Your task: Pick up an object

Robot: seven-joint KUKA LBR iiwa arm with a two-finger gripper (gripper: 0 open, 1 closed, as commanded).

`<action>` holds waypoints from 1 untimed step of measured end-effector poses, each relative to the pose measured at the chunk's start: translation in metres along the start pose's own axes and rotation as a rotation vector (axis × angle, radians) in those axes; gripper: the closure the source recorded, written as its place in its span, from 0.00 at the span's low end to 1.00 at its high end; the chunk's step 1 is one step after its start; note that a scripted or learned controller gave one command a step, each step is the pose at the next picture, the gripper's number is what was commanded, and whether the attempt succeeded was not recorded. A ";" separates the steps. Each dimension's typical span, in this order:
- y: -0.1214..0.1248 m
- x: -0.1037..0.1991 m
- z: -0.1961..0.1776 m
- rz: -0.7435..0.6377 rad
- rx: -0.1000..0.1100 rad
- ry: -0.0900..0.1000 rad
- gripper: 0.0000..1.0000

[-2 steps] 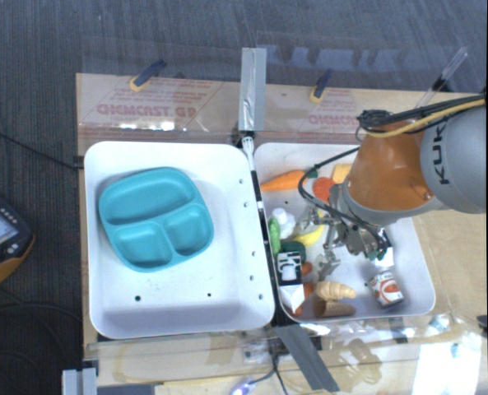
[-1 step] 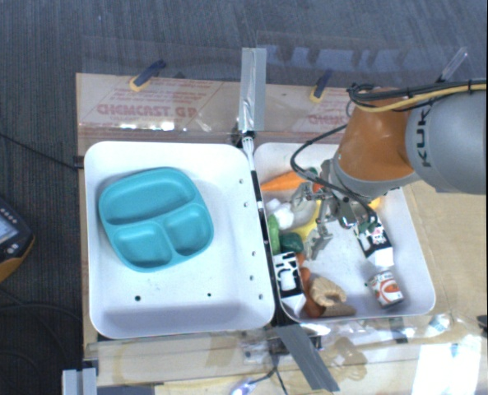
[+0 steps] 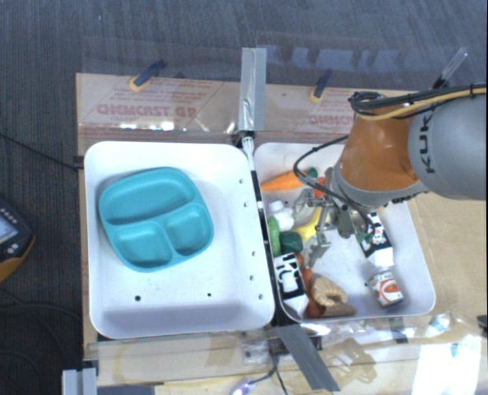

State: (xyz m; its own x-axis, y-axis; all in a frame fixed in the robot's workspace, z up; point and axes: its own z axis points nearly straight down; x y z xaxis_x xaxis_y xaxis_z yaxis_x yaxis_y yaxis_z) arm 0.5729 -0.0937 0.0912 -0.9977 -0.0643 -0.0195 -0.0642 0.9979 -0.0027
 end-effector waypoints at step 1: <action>-0.007 0.033 -0.001 0.186 0.000 -0.001 0.00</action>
State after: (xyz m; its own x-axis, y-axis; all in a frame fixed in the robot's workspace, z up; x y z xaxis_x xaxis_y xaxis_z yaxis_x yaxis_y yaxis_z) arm 0.5408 -0.1025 0.0914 -0.9924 0.1217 -0.0203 0.1217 0.9926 0.0009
